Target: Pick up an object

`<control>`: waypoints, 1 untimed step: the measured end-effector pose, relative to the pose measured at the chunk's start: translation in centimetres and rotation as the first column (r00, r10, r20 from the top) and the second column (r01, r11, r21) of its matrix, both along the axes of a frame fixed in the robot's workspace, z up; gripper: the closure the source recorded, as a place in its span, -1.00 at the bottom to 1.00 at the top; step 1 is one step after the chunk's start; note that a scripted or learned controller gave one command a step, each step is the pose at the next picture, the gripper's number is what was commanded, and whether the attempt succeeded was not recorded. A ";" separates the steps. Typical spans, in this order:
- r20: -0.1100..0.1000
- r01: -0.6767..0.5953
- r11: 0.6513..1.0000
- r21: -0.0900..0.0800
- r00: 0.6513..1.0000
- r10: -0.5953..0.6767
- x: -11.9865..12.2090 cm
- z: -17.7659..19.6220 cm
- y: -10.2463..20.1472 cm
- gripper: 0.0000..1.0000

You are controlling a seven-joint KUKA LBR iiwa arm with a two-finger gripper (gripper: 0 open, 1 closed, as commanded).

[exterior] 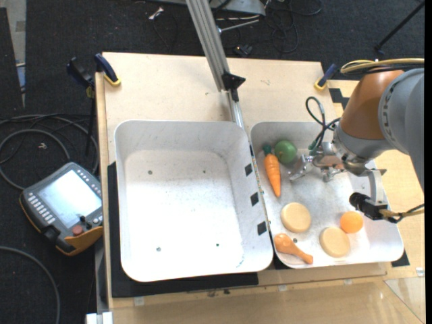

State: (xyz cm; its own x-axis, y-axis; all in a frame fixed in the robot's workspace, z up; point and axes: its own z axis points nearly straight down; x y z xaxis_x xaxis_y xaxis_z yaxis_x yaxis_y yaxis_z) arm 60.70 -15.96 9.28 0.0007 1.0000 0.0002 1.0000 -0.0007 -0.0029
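Note:
In the right bin (378, 252) lie several toy foods. An orange carrot (272, 173) with a green top lies near the bin's left wall, and a green ball (285, 151) touches its top end. Nearer the front are a pale round disc (295, 217), a second pale disc (335, 241), a small orange ball (351, 222) and a peach-coloured drumstick shape (293, 247). My gripper (316, 167) hangs over the middle of this bin, just right of the carrot and green ball. I see nothing held in it.
The left bin (135, 140) stands beside the right one, and they share a raised middle edge. A slanted metal pole (210, 36) rises from behind the bins. The arm's orange band (368, 103) and cables (317, 117) sit over the right bin's back right.

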 end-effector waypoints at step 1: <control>0.004 0.001 1.000 0.000 1.000 -0.001 0.1 1.3 0.0 1.00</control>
